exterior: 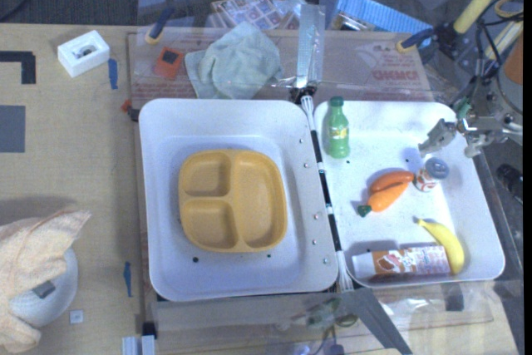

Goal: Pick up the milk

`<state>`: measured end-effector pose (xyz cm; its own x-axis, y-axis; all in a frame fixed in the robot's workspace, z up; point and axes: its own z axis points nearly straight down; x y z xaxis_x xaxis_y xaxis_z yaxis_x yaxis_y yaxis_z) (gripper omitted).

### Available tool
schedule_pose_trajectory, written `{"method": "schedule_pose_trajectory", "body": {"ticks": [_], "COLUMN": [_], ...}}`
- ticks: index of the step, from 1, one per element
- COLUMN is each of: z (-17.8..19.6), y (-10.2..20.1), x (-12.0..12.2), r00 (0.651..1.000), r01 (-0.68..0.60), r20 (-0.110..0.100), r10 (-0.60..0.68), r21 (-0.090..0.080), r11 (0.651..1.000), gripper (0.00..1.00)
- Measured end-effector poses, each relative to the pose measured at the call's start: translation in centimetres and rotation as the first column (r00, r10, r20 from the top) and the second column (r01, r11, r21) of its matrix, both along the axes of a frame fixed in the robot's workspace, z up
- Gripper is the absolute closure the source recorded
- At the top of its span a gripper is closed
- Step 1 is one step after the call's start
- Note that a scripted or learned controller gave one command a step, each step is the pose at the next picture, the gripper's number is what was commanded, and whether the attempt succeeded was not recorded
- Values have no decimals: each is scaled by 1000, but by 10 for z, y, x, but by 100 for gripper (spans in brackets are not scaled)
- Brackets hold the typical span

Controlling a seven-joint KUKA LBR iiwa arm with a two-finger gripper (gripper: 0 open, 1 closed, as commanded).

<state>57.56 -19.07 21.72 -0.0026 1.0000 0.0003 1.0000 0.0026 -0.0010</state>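
While the pincer [453, 137] hovers open and empty, the milk carton [401, 261] lies far off — banana [441, 238] touching invites a mis-grab.

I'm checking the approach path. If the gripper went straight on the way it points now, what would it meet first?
The gripper points down-left, so it would probably meet the small can beside the carrot first. Depth is unclear.

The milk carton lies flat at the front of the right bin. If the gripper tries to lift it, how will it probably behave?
The milk carton lies on its side against the front wall of the right bin, so it probably will not roll or tip. Its long, boxy shape suggests stiff sides, though they may dent under a hard squeeze. The banana lies close beside it and could be nudged.
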Motion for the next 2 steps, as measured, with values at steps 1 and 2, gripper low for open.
{"method": "schedule_pose_trajectory", "body": {"ticks": [1, 2], "z": [-108, -116], "y": [-26, -13], "x": [18, 12], "r00": [999, 993], "r01": [-44, -110], "r20": [6, 33], "r10": [44, 111], "r21": [-1, -17], "r11": [999, 994], "gripper": [0, 0]}}
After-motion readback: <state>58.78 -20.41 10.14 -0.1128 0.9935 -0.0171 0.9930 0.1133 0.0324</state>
